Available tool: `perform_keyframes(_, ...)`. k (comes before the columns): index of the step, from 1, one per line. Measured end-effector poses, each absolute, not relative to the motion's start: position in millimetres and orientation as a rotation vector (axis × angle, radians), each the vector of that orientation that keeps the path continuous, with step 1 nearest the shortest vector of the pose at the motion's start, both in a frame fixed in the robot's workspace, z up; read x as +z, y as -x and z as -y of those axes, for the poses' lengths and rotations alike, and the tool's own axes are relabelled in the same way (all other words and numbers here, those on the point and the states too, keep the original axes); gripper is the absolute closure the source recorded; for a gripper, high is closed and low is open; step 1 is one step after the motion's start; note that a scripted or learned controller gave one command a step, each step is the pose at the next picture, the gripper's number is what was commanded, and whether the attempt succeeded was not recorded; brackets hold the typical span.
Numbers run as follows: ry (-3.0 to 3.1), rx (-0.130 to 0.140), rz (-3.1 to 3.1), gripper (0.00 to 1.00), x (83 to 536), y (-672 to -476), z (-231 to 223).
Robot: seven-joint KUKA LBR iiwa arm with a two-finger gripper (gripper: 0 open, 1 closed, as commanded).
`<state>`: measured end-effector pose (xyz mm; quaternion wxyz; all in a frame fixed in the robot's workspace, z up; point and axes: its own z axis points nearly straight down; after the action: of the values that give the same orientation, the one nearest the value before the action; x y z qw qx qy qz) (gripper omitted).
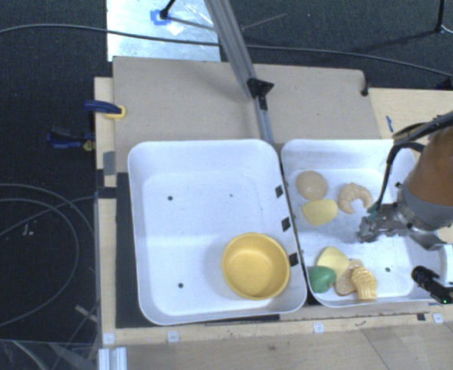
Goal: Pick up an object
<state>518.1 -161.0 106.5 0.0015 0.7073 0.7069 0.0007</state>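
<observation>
From my seat at the controls, the pincer hangs low inside the right-hand shallow white bin, at the end of the grey arm with its orange band, and it is too small and dark for me to tell whether it is clenched or released; nothing is visibly caught in it. No particular object is named, so I judge the nearest candidates to be the tan crescent-shaped pastry toy, just up and left of the pincer, and the pale yellow flattish piece beside it to the left. To do this step well I would pick one lone item, not the crowded corner, centre over it, come straight down, and close across its narrow width, since a curved toy may well slip out sideways. The right bin also holds a beige rounded lump near the top, and along its lower edge a yellow-green wedge-like piece, a green rounded piece and a yellowish ridged toy, these three touching or nearly so. The left-hand shallow white bin holds a yellow plastic bowl, upright, near its lower right corner. Both bins sit side by side on the table.
</observation>
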Motion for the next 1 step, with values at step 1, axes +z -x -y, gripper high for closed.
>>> perform_keyframes(1,-2.218,0.004,-2.216,1.00,155.7,-512.3,167.1)
